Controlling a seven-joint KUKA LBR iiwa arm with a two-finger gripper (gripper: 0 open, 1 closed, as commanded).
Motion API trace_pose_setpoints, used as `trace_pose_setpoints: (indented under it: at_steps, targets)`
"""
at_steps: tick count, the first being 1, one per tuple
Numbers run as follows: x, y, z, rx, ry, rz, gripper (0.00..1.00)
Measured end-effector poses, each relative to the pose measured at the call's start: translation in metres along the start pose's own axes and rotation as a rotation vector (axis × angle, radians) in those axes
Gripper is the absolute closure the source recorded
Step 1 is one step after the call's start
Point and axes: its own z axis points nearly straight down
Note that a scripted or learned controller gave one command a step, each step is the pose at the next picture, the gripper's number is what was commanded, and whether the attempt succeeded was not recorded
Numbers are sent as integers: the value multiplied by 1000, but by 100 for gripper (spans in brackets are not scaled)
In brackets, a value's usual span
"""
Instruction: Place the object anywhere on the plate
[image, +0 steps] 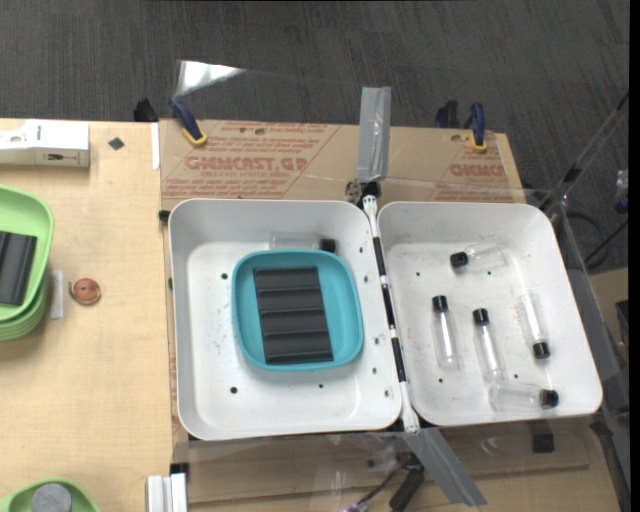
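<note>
A teal square plate (345, 300) with a black ribbed insert (292, 315) lies in the middle of the left bin (200, 370). Just behind the plate, by the bin's back wall, lies a clear vial (297, 243) with a black cap at its right end. The right bin (420, 395) holds several more clear vials with black caps, lying flat and scattered: one at the back (480, 258), two side by side near the middle (443, 328) (488, 345), one towards the right (532, 322) and one at the front right corner (520, 398).
A green tray (22, 300) with a dark block sits at the left edge of the wooden bench. A small brown disc (86, 291) lies beside it. Cardboard (250, 160) held by blue-and-orange clamps (186, 120) stands behind the bins.
</note>
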Motion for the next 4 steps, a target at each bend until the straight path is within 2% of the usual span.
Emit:
trace_pose_setpoints:
  at_steps: [4]
  targets:
    - [0, 0, 0, 0, 0, 0, 0]
